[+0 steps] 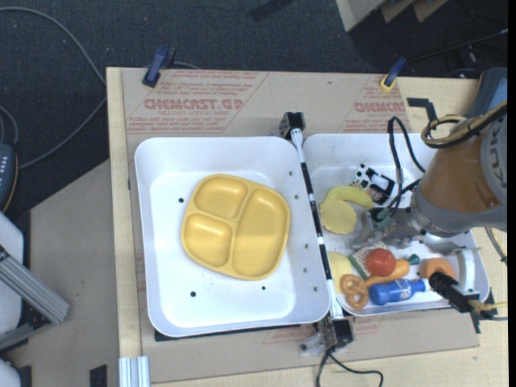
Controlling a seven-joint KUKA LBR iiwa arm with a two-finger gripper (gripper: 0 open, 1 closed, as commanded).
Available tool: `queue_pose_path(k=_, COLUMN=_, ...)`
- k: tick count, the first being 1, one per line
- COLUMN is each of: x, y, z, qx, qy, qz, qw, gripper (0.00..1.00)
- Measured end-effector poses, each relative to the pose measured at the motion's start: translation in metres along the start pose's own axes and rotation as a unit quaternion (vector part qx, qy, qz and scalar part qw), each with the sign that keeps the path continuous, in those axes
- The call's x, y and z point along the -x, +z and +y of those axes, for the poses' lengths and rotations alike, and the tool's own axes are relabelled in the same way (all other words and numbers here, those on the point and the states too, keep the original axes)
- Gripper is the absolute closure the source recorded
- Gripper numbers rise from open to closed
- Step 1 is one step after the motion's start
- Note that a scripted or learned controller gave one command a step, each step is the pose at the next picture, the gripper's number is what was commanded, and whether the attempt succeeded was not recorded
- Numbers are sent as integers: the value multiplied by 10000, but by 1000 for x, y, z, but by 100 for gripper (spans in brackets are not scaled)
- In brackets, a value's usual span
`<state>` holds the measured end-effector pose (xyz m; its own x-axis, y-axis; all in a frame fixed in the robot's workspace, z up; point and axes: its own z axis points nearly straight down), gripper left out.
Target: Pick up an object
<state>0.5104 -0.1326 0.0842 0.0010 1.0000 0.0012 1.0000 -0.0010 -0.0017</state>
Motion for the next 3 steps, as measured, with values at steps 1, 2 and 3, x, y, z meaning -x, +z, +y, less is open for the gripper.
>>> queue_pose_path(k=1, x=2, y=-1, z=120, qx=17, qy=-9, qz=-7, qw=10000, gripper=0)
queue_pose_path(k=2, x=-28, y=4, z=146, qx=-214, qy=56, qz=-20, qw=9998, gripper=0)
queue_pose_path(k=3, x=-27, y=-5, z=145, qx=-237, qy=51, qz=-34, qw=9997, gripper=100)
